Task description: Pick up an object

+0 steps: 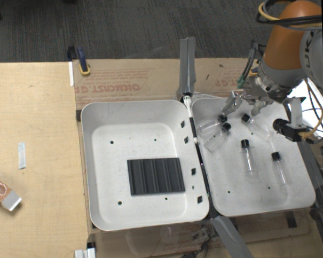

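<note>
On the far left, a small packet [5,194] with a red and white end lies at the edge of the tan worktop [32,115]. A little above it lies a thin grey strip [21,155]. Near the top of the worktop sits a blue and yellow clamp [80,61].

Next comes the left bin [98,155], white and shallow. A dark ridged pad [156,176] lies flat in its middle, well apart from the walls.

A grey bar [187,66] stands up at the back, between the two bins.

The right bin [298,192] holds clear tubes with black caps. Two tubes [212,134] lie close together near its left wall, at the back. One tube [247,157] lies near the middle, cap pointing to the back. Another tube [278,167] lies just to its right, the same way round. A small black cap [246,117] sits alone near the back.

The pincer [244,99] hangs over the back of the right bin, close to that small cap. Its thin metal tips look spread a little, and I see nothing between them. Above it is the arm's orange band [288,37].
</note>
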